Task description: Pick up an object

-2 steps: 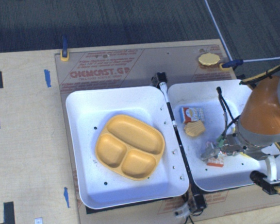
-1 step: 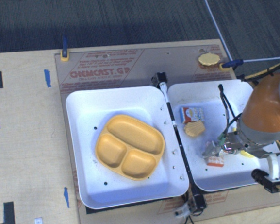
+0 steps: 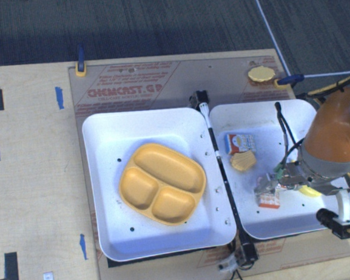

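**Arm low over the right bin**

The arm [image 3: 336, 134] reaches into the right bin [image 3: 304, 219] from three o'clock. Its gripper [image 3: 275, 185] sits at the bin's centre, right over a clear packet with an orange end [image 3: 268, 200]; how the gripper is set cannot be told. At eleven o'clock from it lie a small box [image 3: 240, 142] and a tan cookie [image 3: 243, 161], touching. A yellow piece [image 3: 310, 191] lies at three o'clock. The left bin [image 3: 101, 136] carries a yellow divided tray [image 3: 162, 183].

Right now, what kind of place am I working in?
Most likely a robotics lab test bench: two white bins side by side on a marked plywood board, carpet floor beyond, and loose cables around the arm.
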{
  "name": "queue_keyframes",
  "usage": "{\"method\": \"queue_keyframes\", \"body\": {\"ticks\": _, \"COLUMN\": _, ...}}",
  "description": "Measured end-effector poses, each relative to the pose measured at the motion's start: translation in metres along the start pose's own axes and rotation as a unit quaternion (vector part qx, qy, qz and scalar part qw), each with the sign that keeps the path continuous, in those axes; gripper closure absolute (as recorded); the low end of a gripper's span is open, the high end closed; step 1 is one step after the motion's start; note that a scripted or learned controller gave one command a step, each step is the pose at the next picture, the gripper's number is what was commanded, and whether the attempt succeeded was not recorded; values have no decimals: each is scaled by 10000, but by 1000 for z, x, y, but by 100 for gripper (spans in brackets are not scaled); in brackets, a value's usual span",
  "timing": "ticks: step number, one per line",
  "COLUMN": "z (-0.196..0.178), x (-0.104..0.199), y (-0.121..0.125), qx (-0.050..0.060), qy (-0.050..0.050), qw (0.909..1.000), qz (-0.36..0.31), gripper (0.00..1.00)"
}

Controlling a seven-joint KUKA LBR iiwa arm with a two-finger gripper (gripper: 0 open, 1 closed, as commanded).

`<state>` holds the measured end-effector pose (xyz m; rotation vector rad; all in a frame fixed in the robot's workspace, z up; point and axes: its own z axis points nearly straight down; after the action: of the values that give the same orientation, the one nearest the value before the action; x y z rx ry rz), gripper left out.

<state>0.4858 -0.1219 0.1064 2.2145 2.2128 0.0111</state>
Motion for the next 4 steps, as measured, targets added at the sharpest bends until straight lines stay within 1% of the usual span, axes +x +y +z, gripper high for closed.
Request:
{"method": "queue_keyframes", "body": {"ticks": 1, "z": -10, "x": 0, "y": 1, "qx": -20, "qy": -7, "qw": 10000, "qz": -1, "gripper": 100}}
{"method": "queue_keyframes", "body": {"ticks": 2, "z": -79, "x": 93, "y": -5, "qx": 53, "qy": 17, "qw": 10000, "qz": -15, "gripper": 100}}
{"method": "queue_keyframes", "body": {"ticks": 4, "z": -99, "x": 93, "y": -1, "qx": 4, "qy": 9, "qw": 10000, "qz": -20, "gripper": 100}}
